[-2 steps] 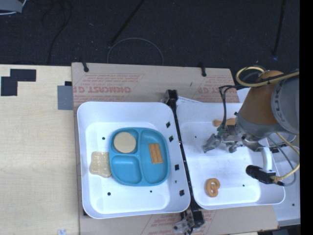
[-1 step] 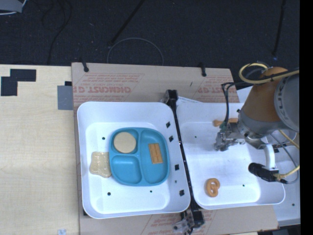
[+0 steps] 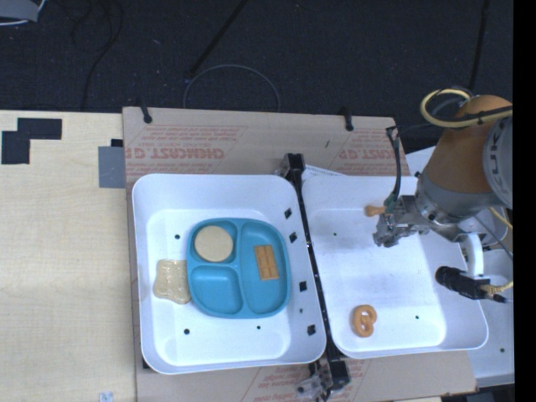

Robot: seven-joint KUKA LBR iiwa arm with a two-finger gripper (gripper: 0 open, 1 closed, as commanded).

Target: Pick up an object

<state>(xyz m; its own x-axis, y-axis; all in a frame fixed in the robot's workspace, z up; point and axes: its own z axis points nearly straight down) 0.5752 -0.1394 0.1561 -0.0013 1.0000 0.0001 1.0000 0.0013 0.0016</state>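
You have two bins side by side on the bench. In the left bin (image 3: 151, 224) a divided tray (image 3: 239, 301) sits near the middle, with a round cracker (image 3: 213, 244) in its upper-left compartment and a bar-shaped cracker (image 3: 266, 263) in its right compartment. A flat piece of toast (image 3: 172, 280) lies just beside the tray's left edge. In the right bin (image 3: 419, 333) a pretzel (image 3: 363, 320) lies near the front edge, well apart from the gripper (image 3: 387, 234), which hangs over the bin's rear part.

Both white bins (image 3: 159, 224) look like smooth glossy plastic, the blue tray (image 3: 222, 296) matt plastic, on printed brown cardboard (image 3: 218, 145)
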